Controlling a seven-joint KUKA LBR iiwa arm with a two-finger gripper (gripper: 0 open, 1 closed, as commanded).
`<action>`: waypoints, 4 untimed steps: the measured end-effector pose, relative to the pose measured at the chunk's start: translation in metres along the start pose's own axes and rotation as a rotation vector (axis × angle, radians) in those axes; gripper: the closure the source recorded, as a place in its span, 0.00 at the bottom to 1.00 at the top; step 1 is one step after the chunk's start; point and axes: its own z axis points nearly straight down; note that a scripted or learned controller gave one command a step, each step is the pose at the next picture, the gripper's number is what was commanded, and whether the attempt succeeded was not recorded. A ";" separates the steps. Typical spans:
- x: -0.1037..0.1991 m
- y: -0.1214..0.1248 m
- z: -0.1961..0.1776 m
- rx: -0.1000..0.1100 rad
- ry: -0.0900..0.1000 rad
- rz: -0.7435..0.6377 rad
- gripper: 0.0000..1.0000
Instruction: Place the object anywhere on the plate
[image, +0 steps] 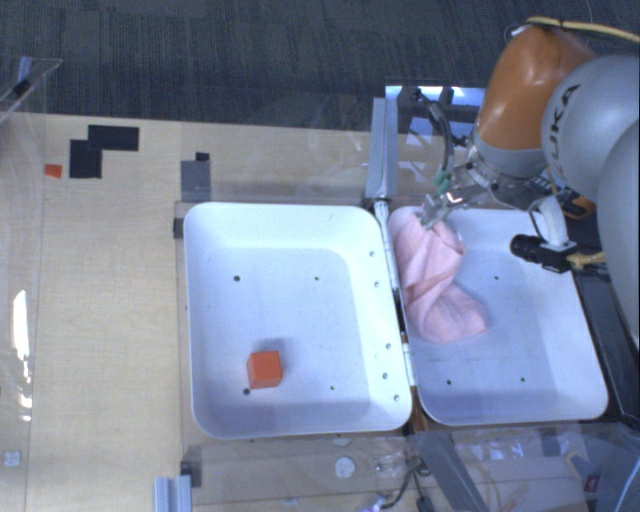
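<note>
The pink cloth (436, 285) lies in the right bin (530, 390), bunched along that bin's left wall, its top end drawn up into a peak toward twelve o'clock while the bulk sags toward six o'clock on the bin floor. At that peak sits the gripper (440, 207), and the cloth appears pinched between its fingers, so the jaws look closed narrow on a fold of fabric, though the grip is small and partly hidden by the wrist. I cannot make out a plate, so the target is uncertain. To do the lift well, I judge the arm should rise straight and slowly until the trailing end clears the wall, since a thin pinch may slip. At nine o'clock, the left bin (200, 300) holds an orange block (265, 369) near its seven o'clock corner.
</note>
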 end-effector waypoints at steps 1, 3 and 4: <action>0.000 0.003 -0.040 -0.002 -0.001 -0.006 1.00; 0.094 0.024 -0.050 -0.004 0.000 -0.812 1.00; 0.148 0.035 -0.056 -0.007 0.000 -1.205 1.00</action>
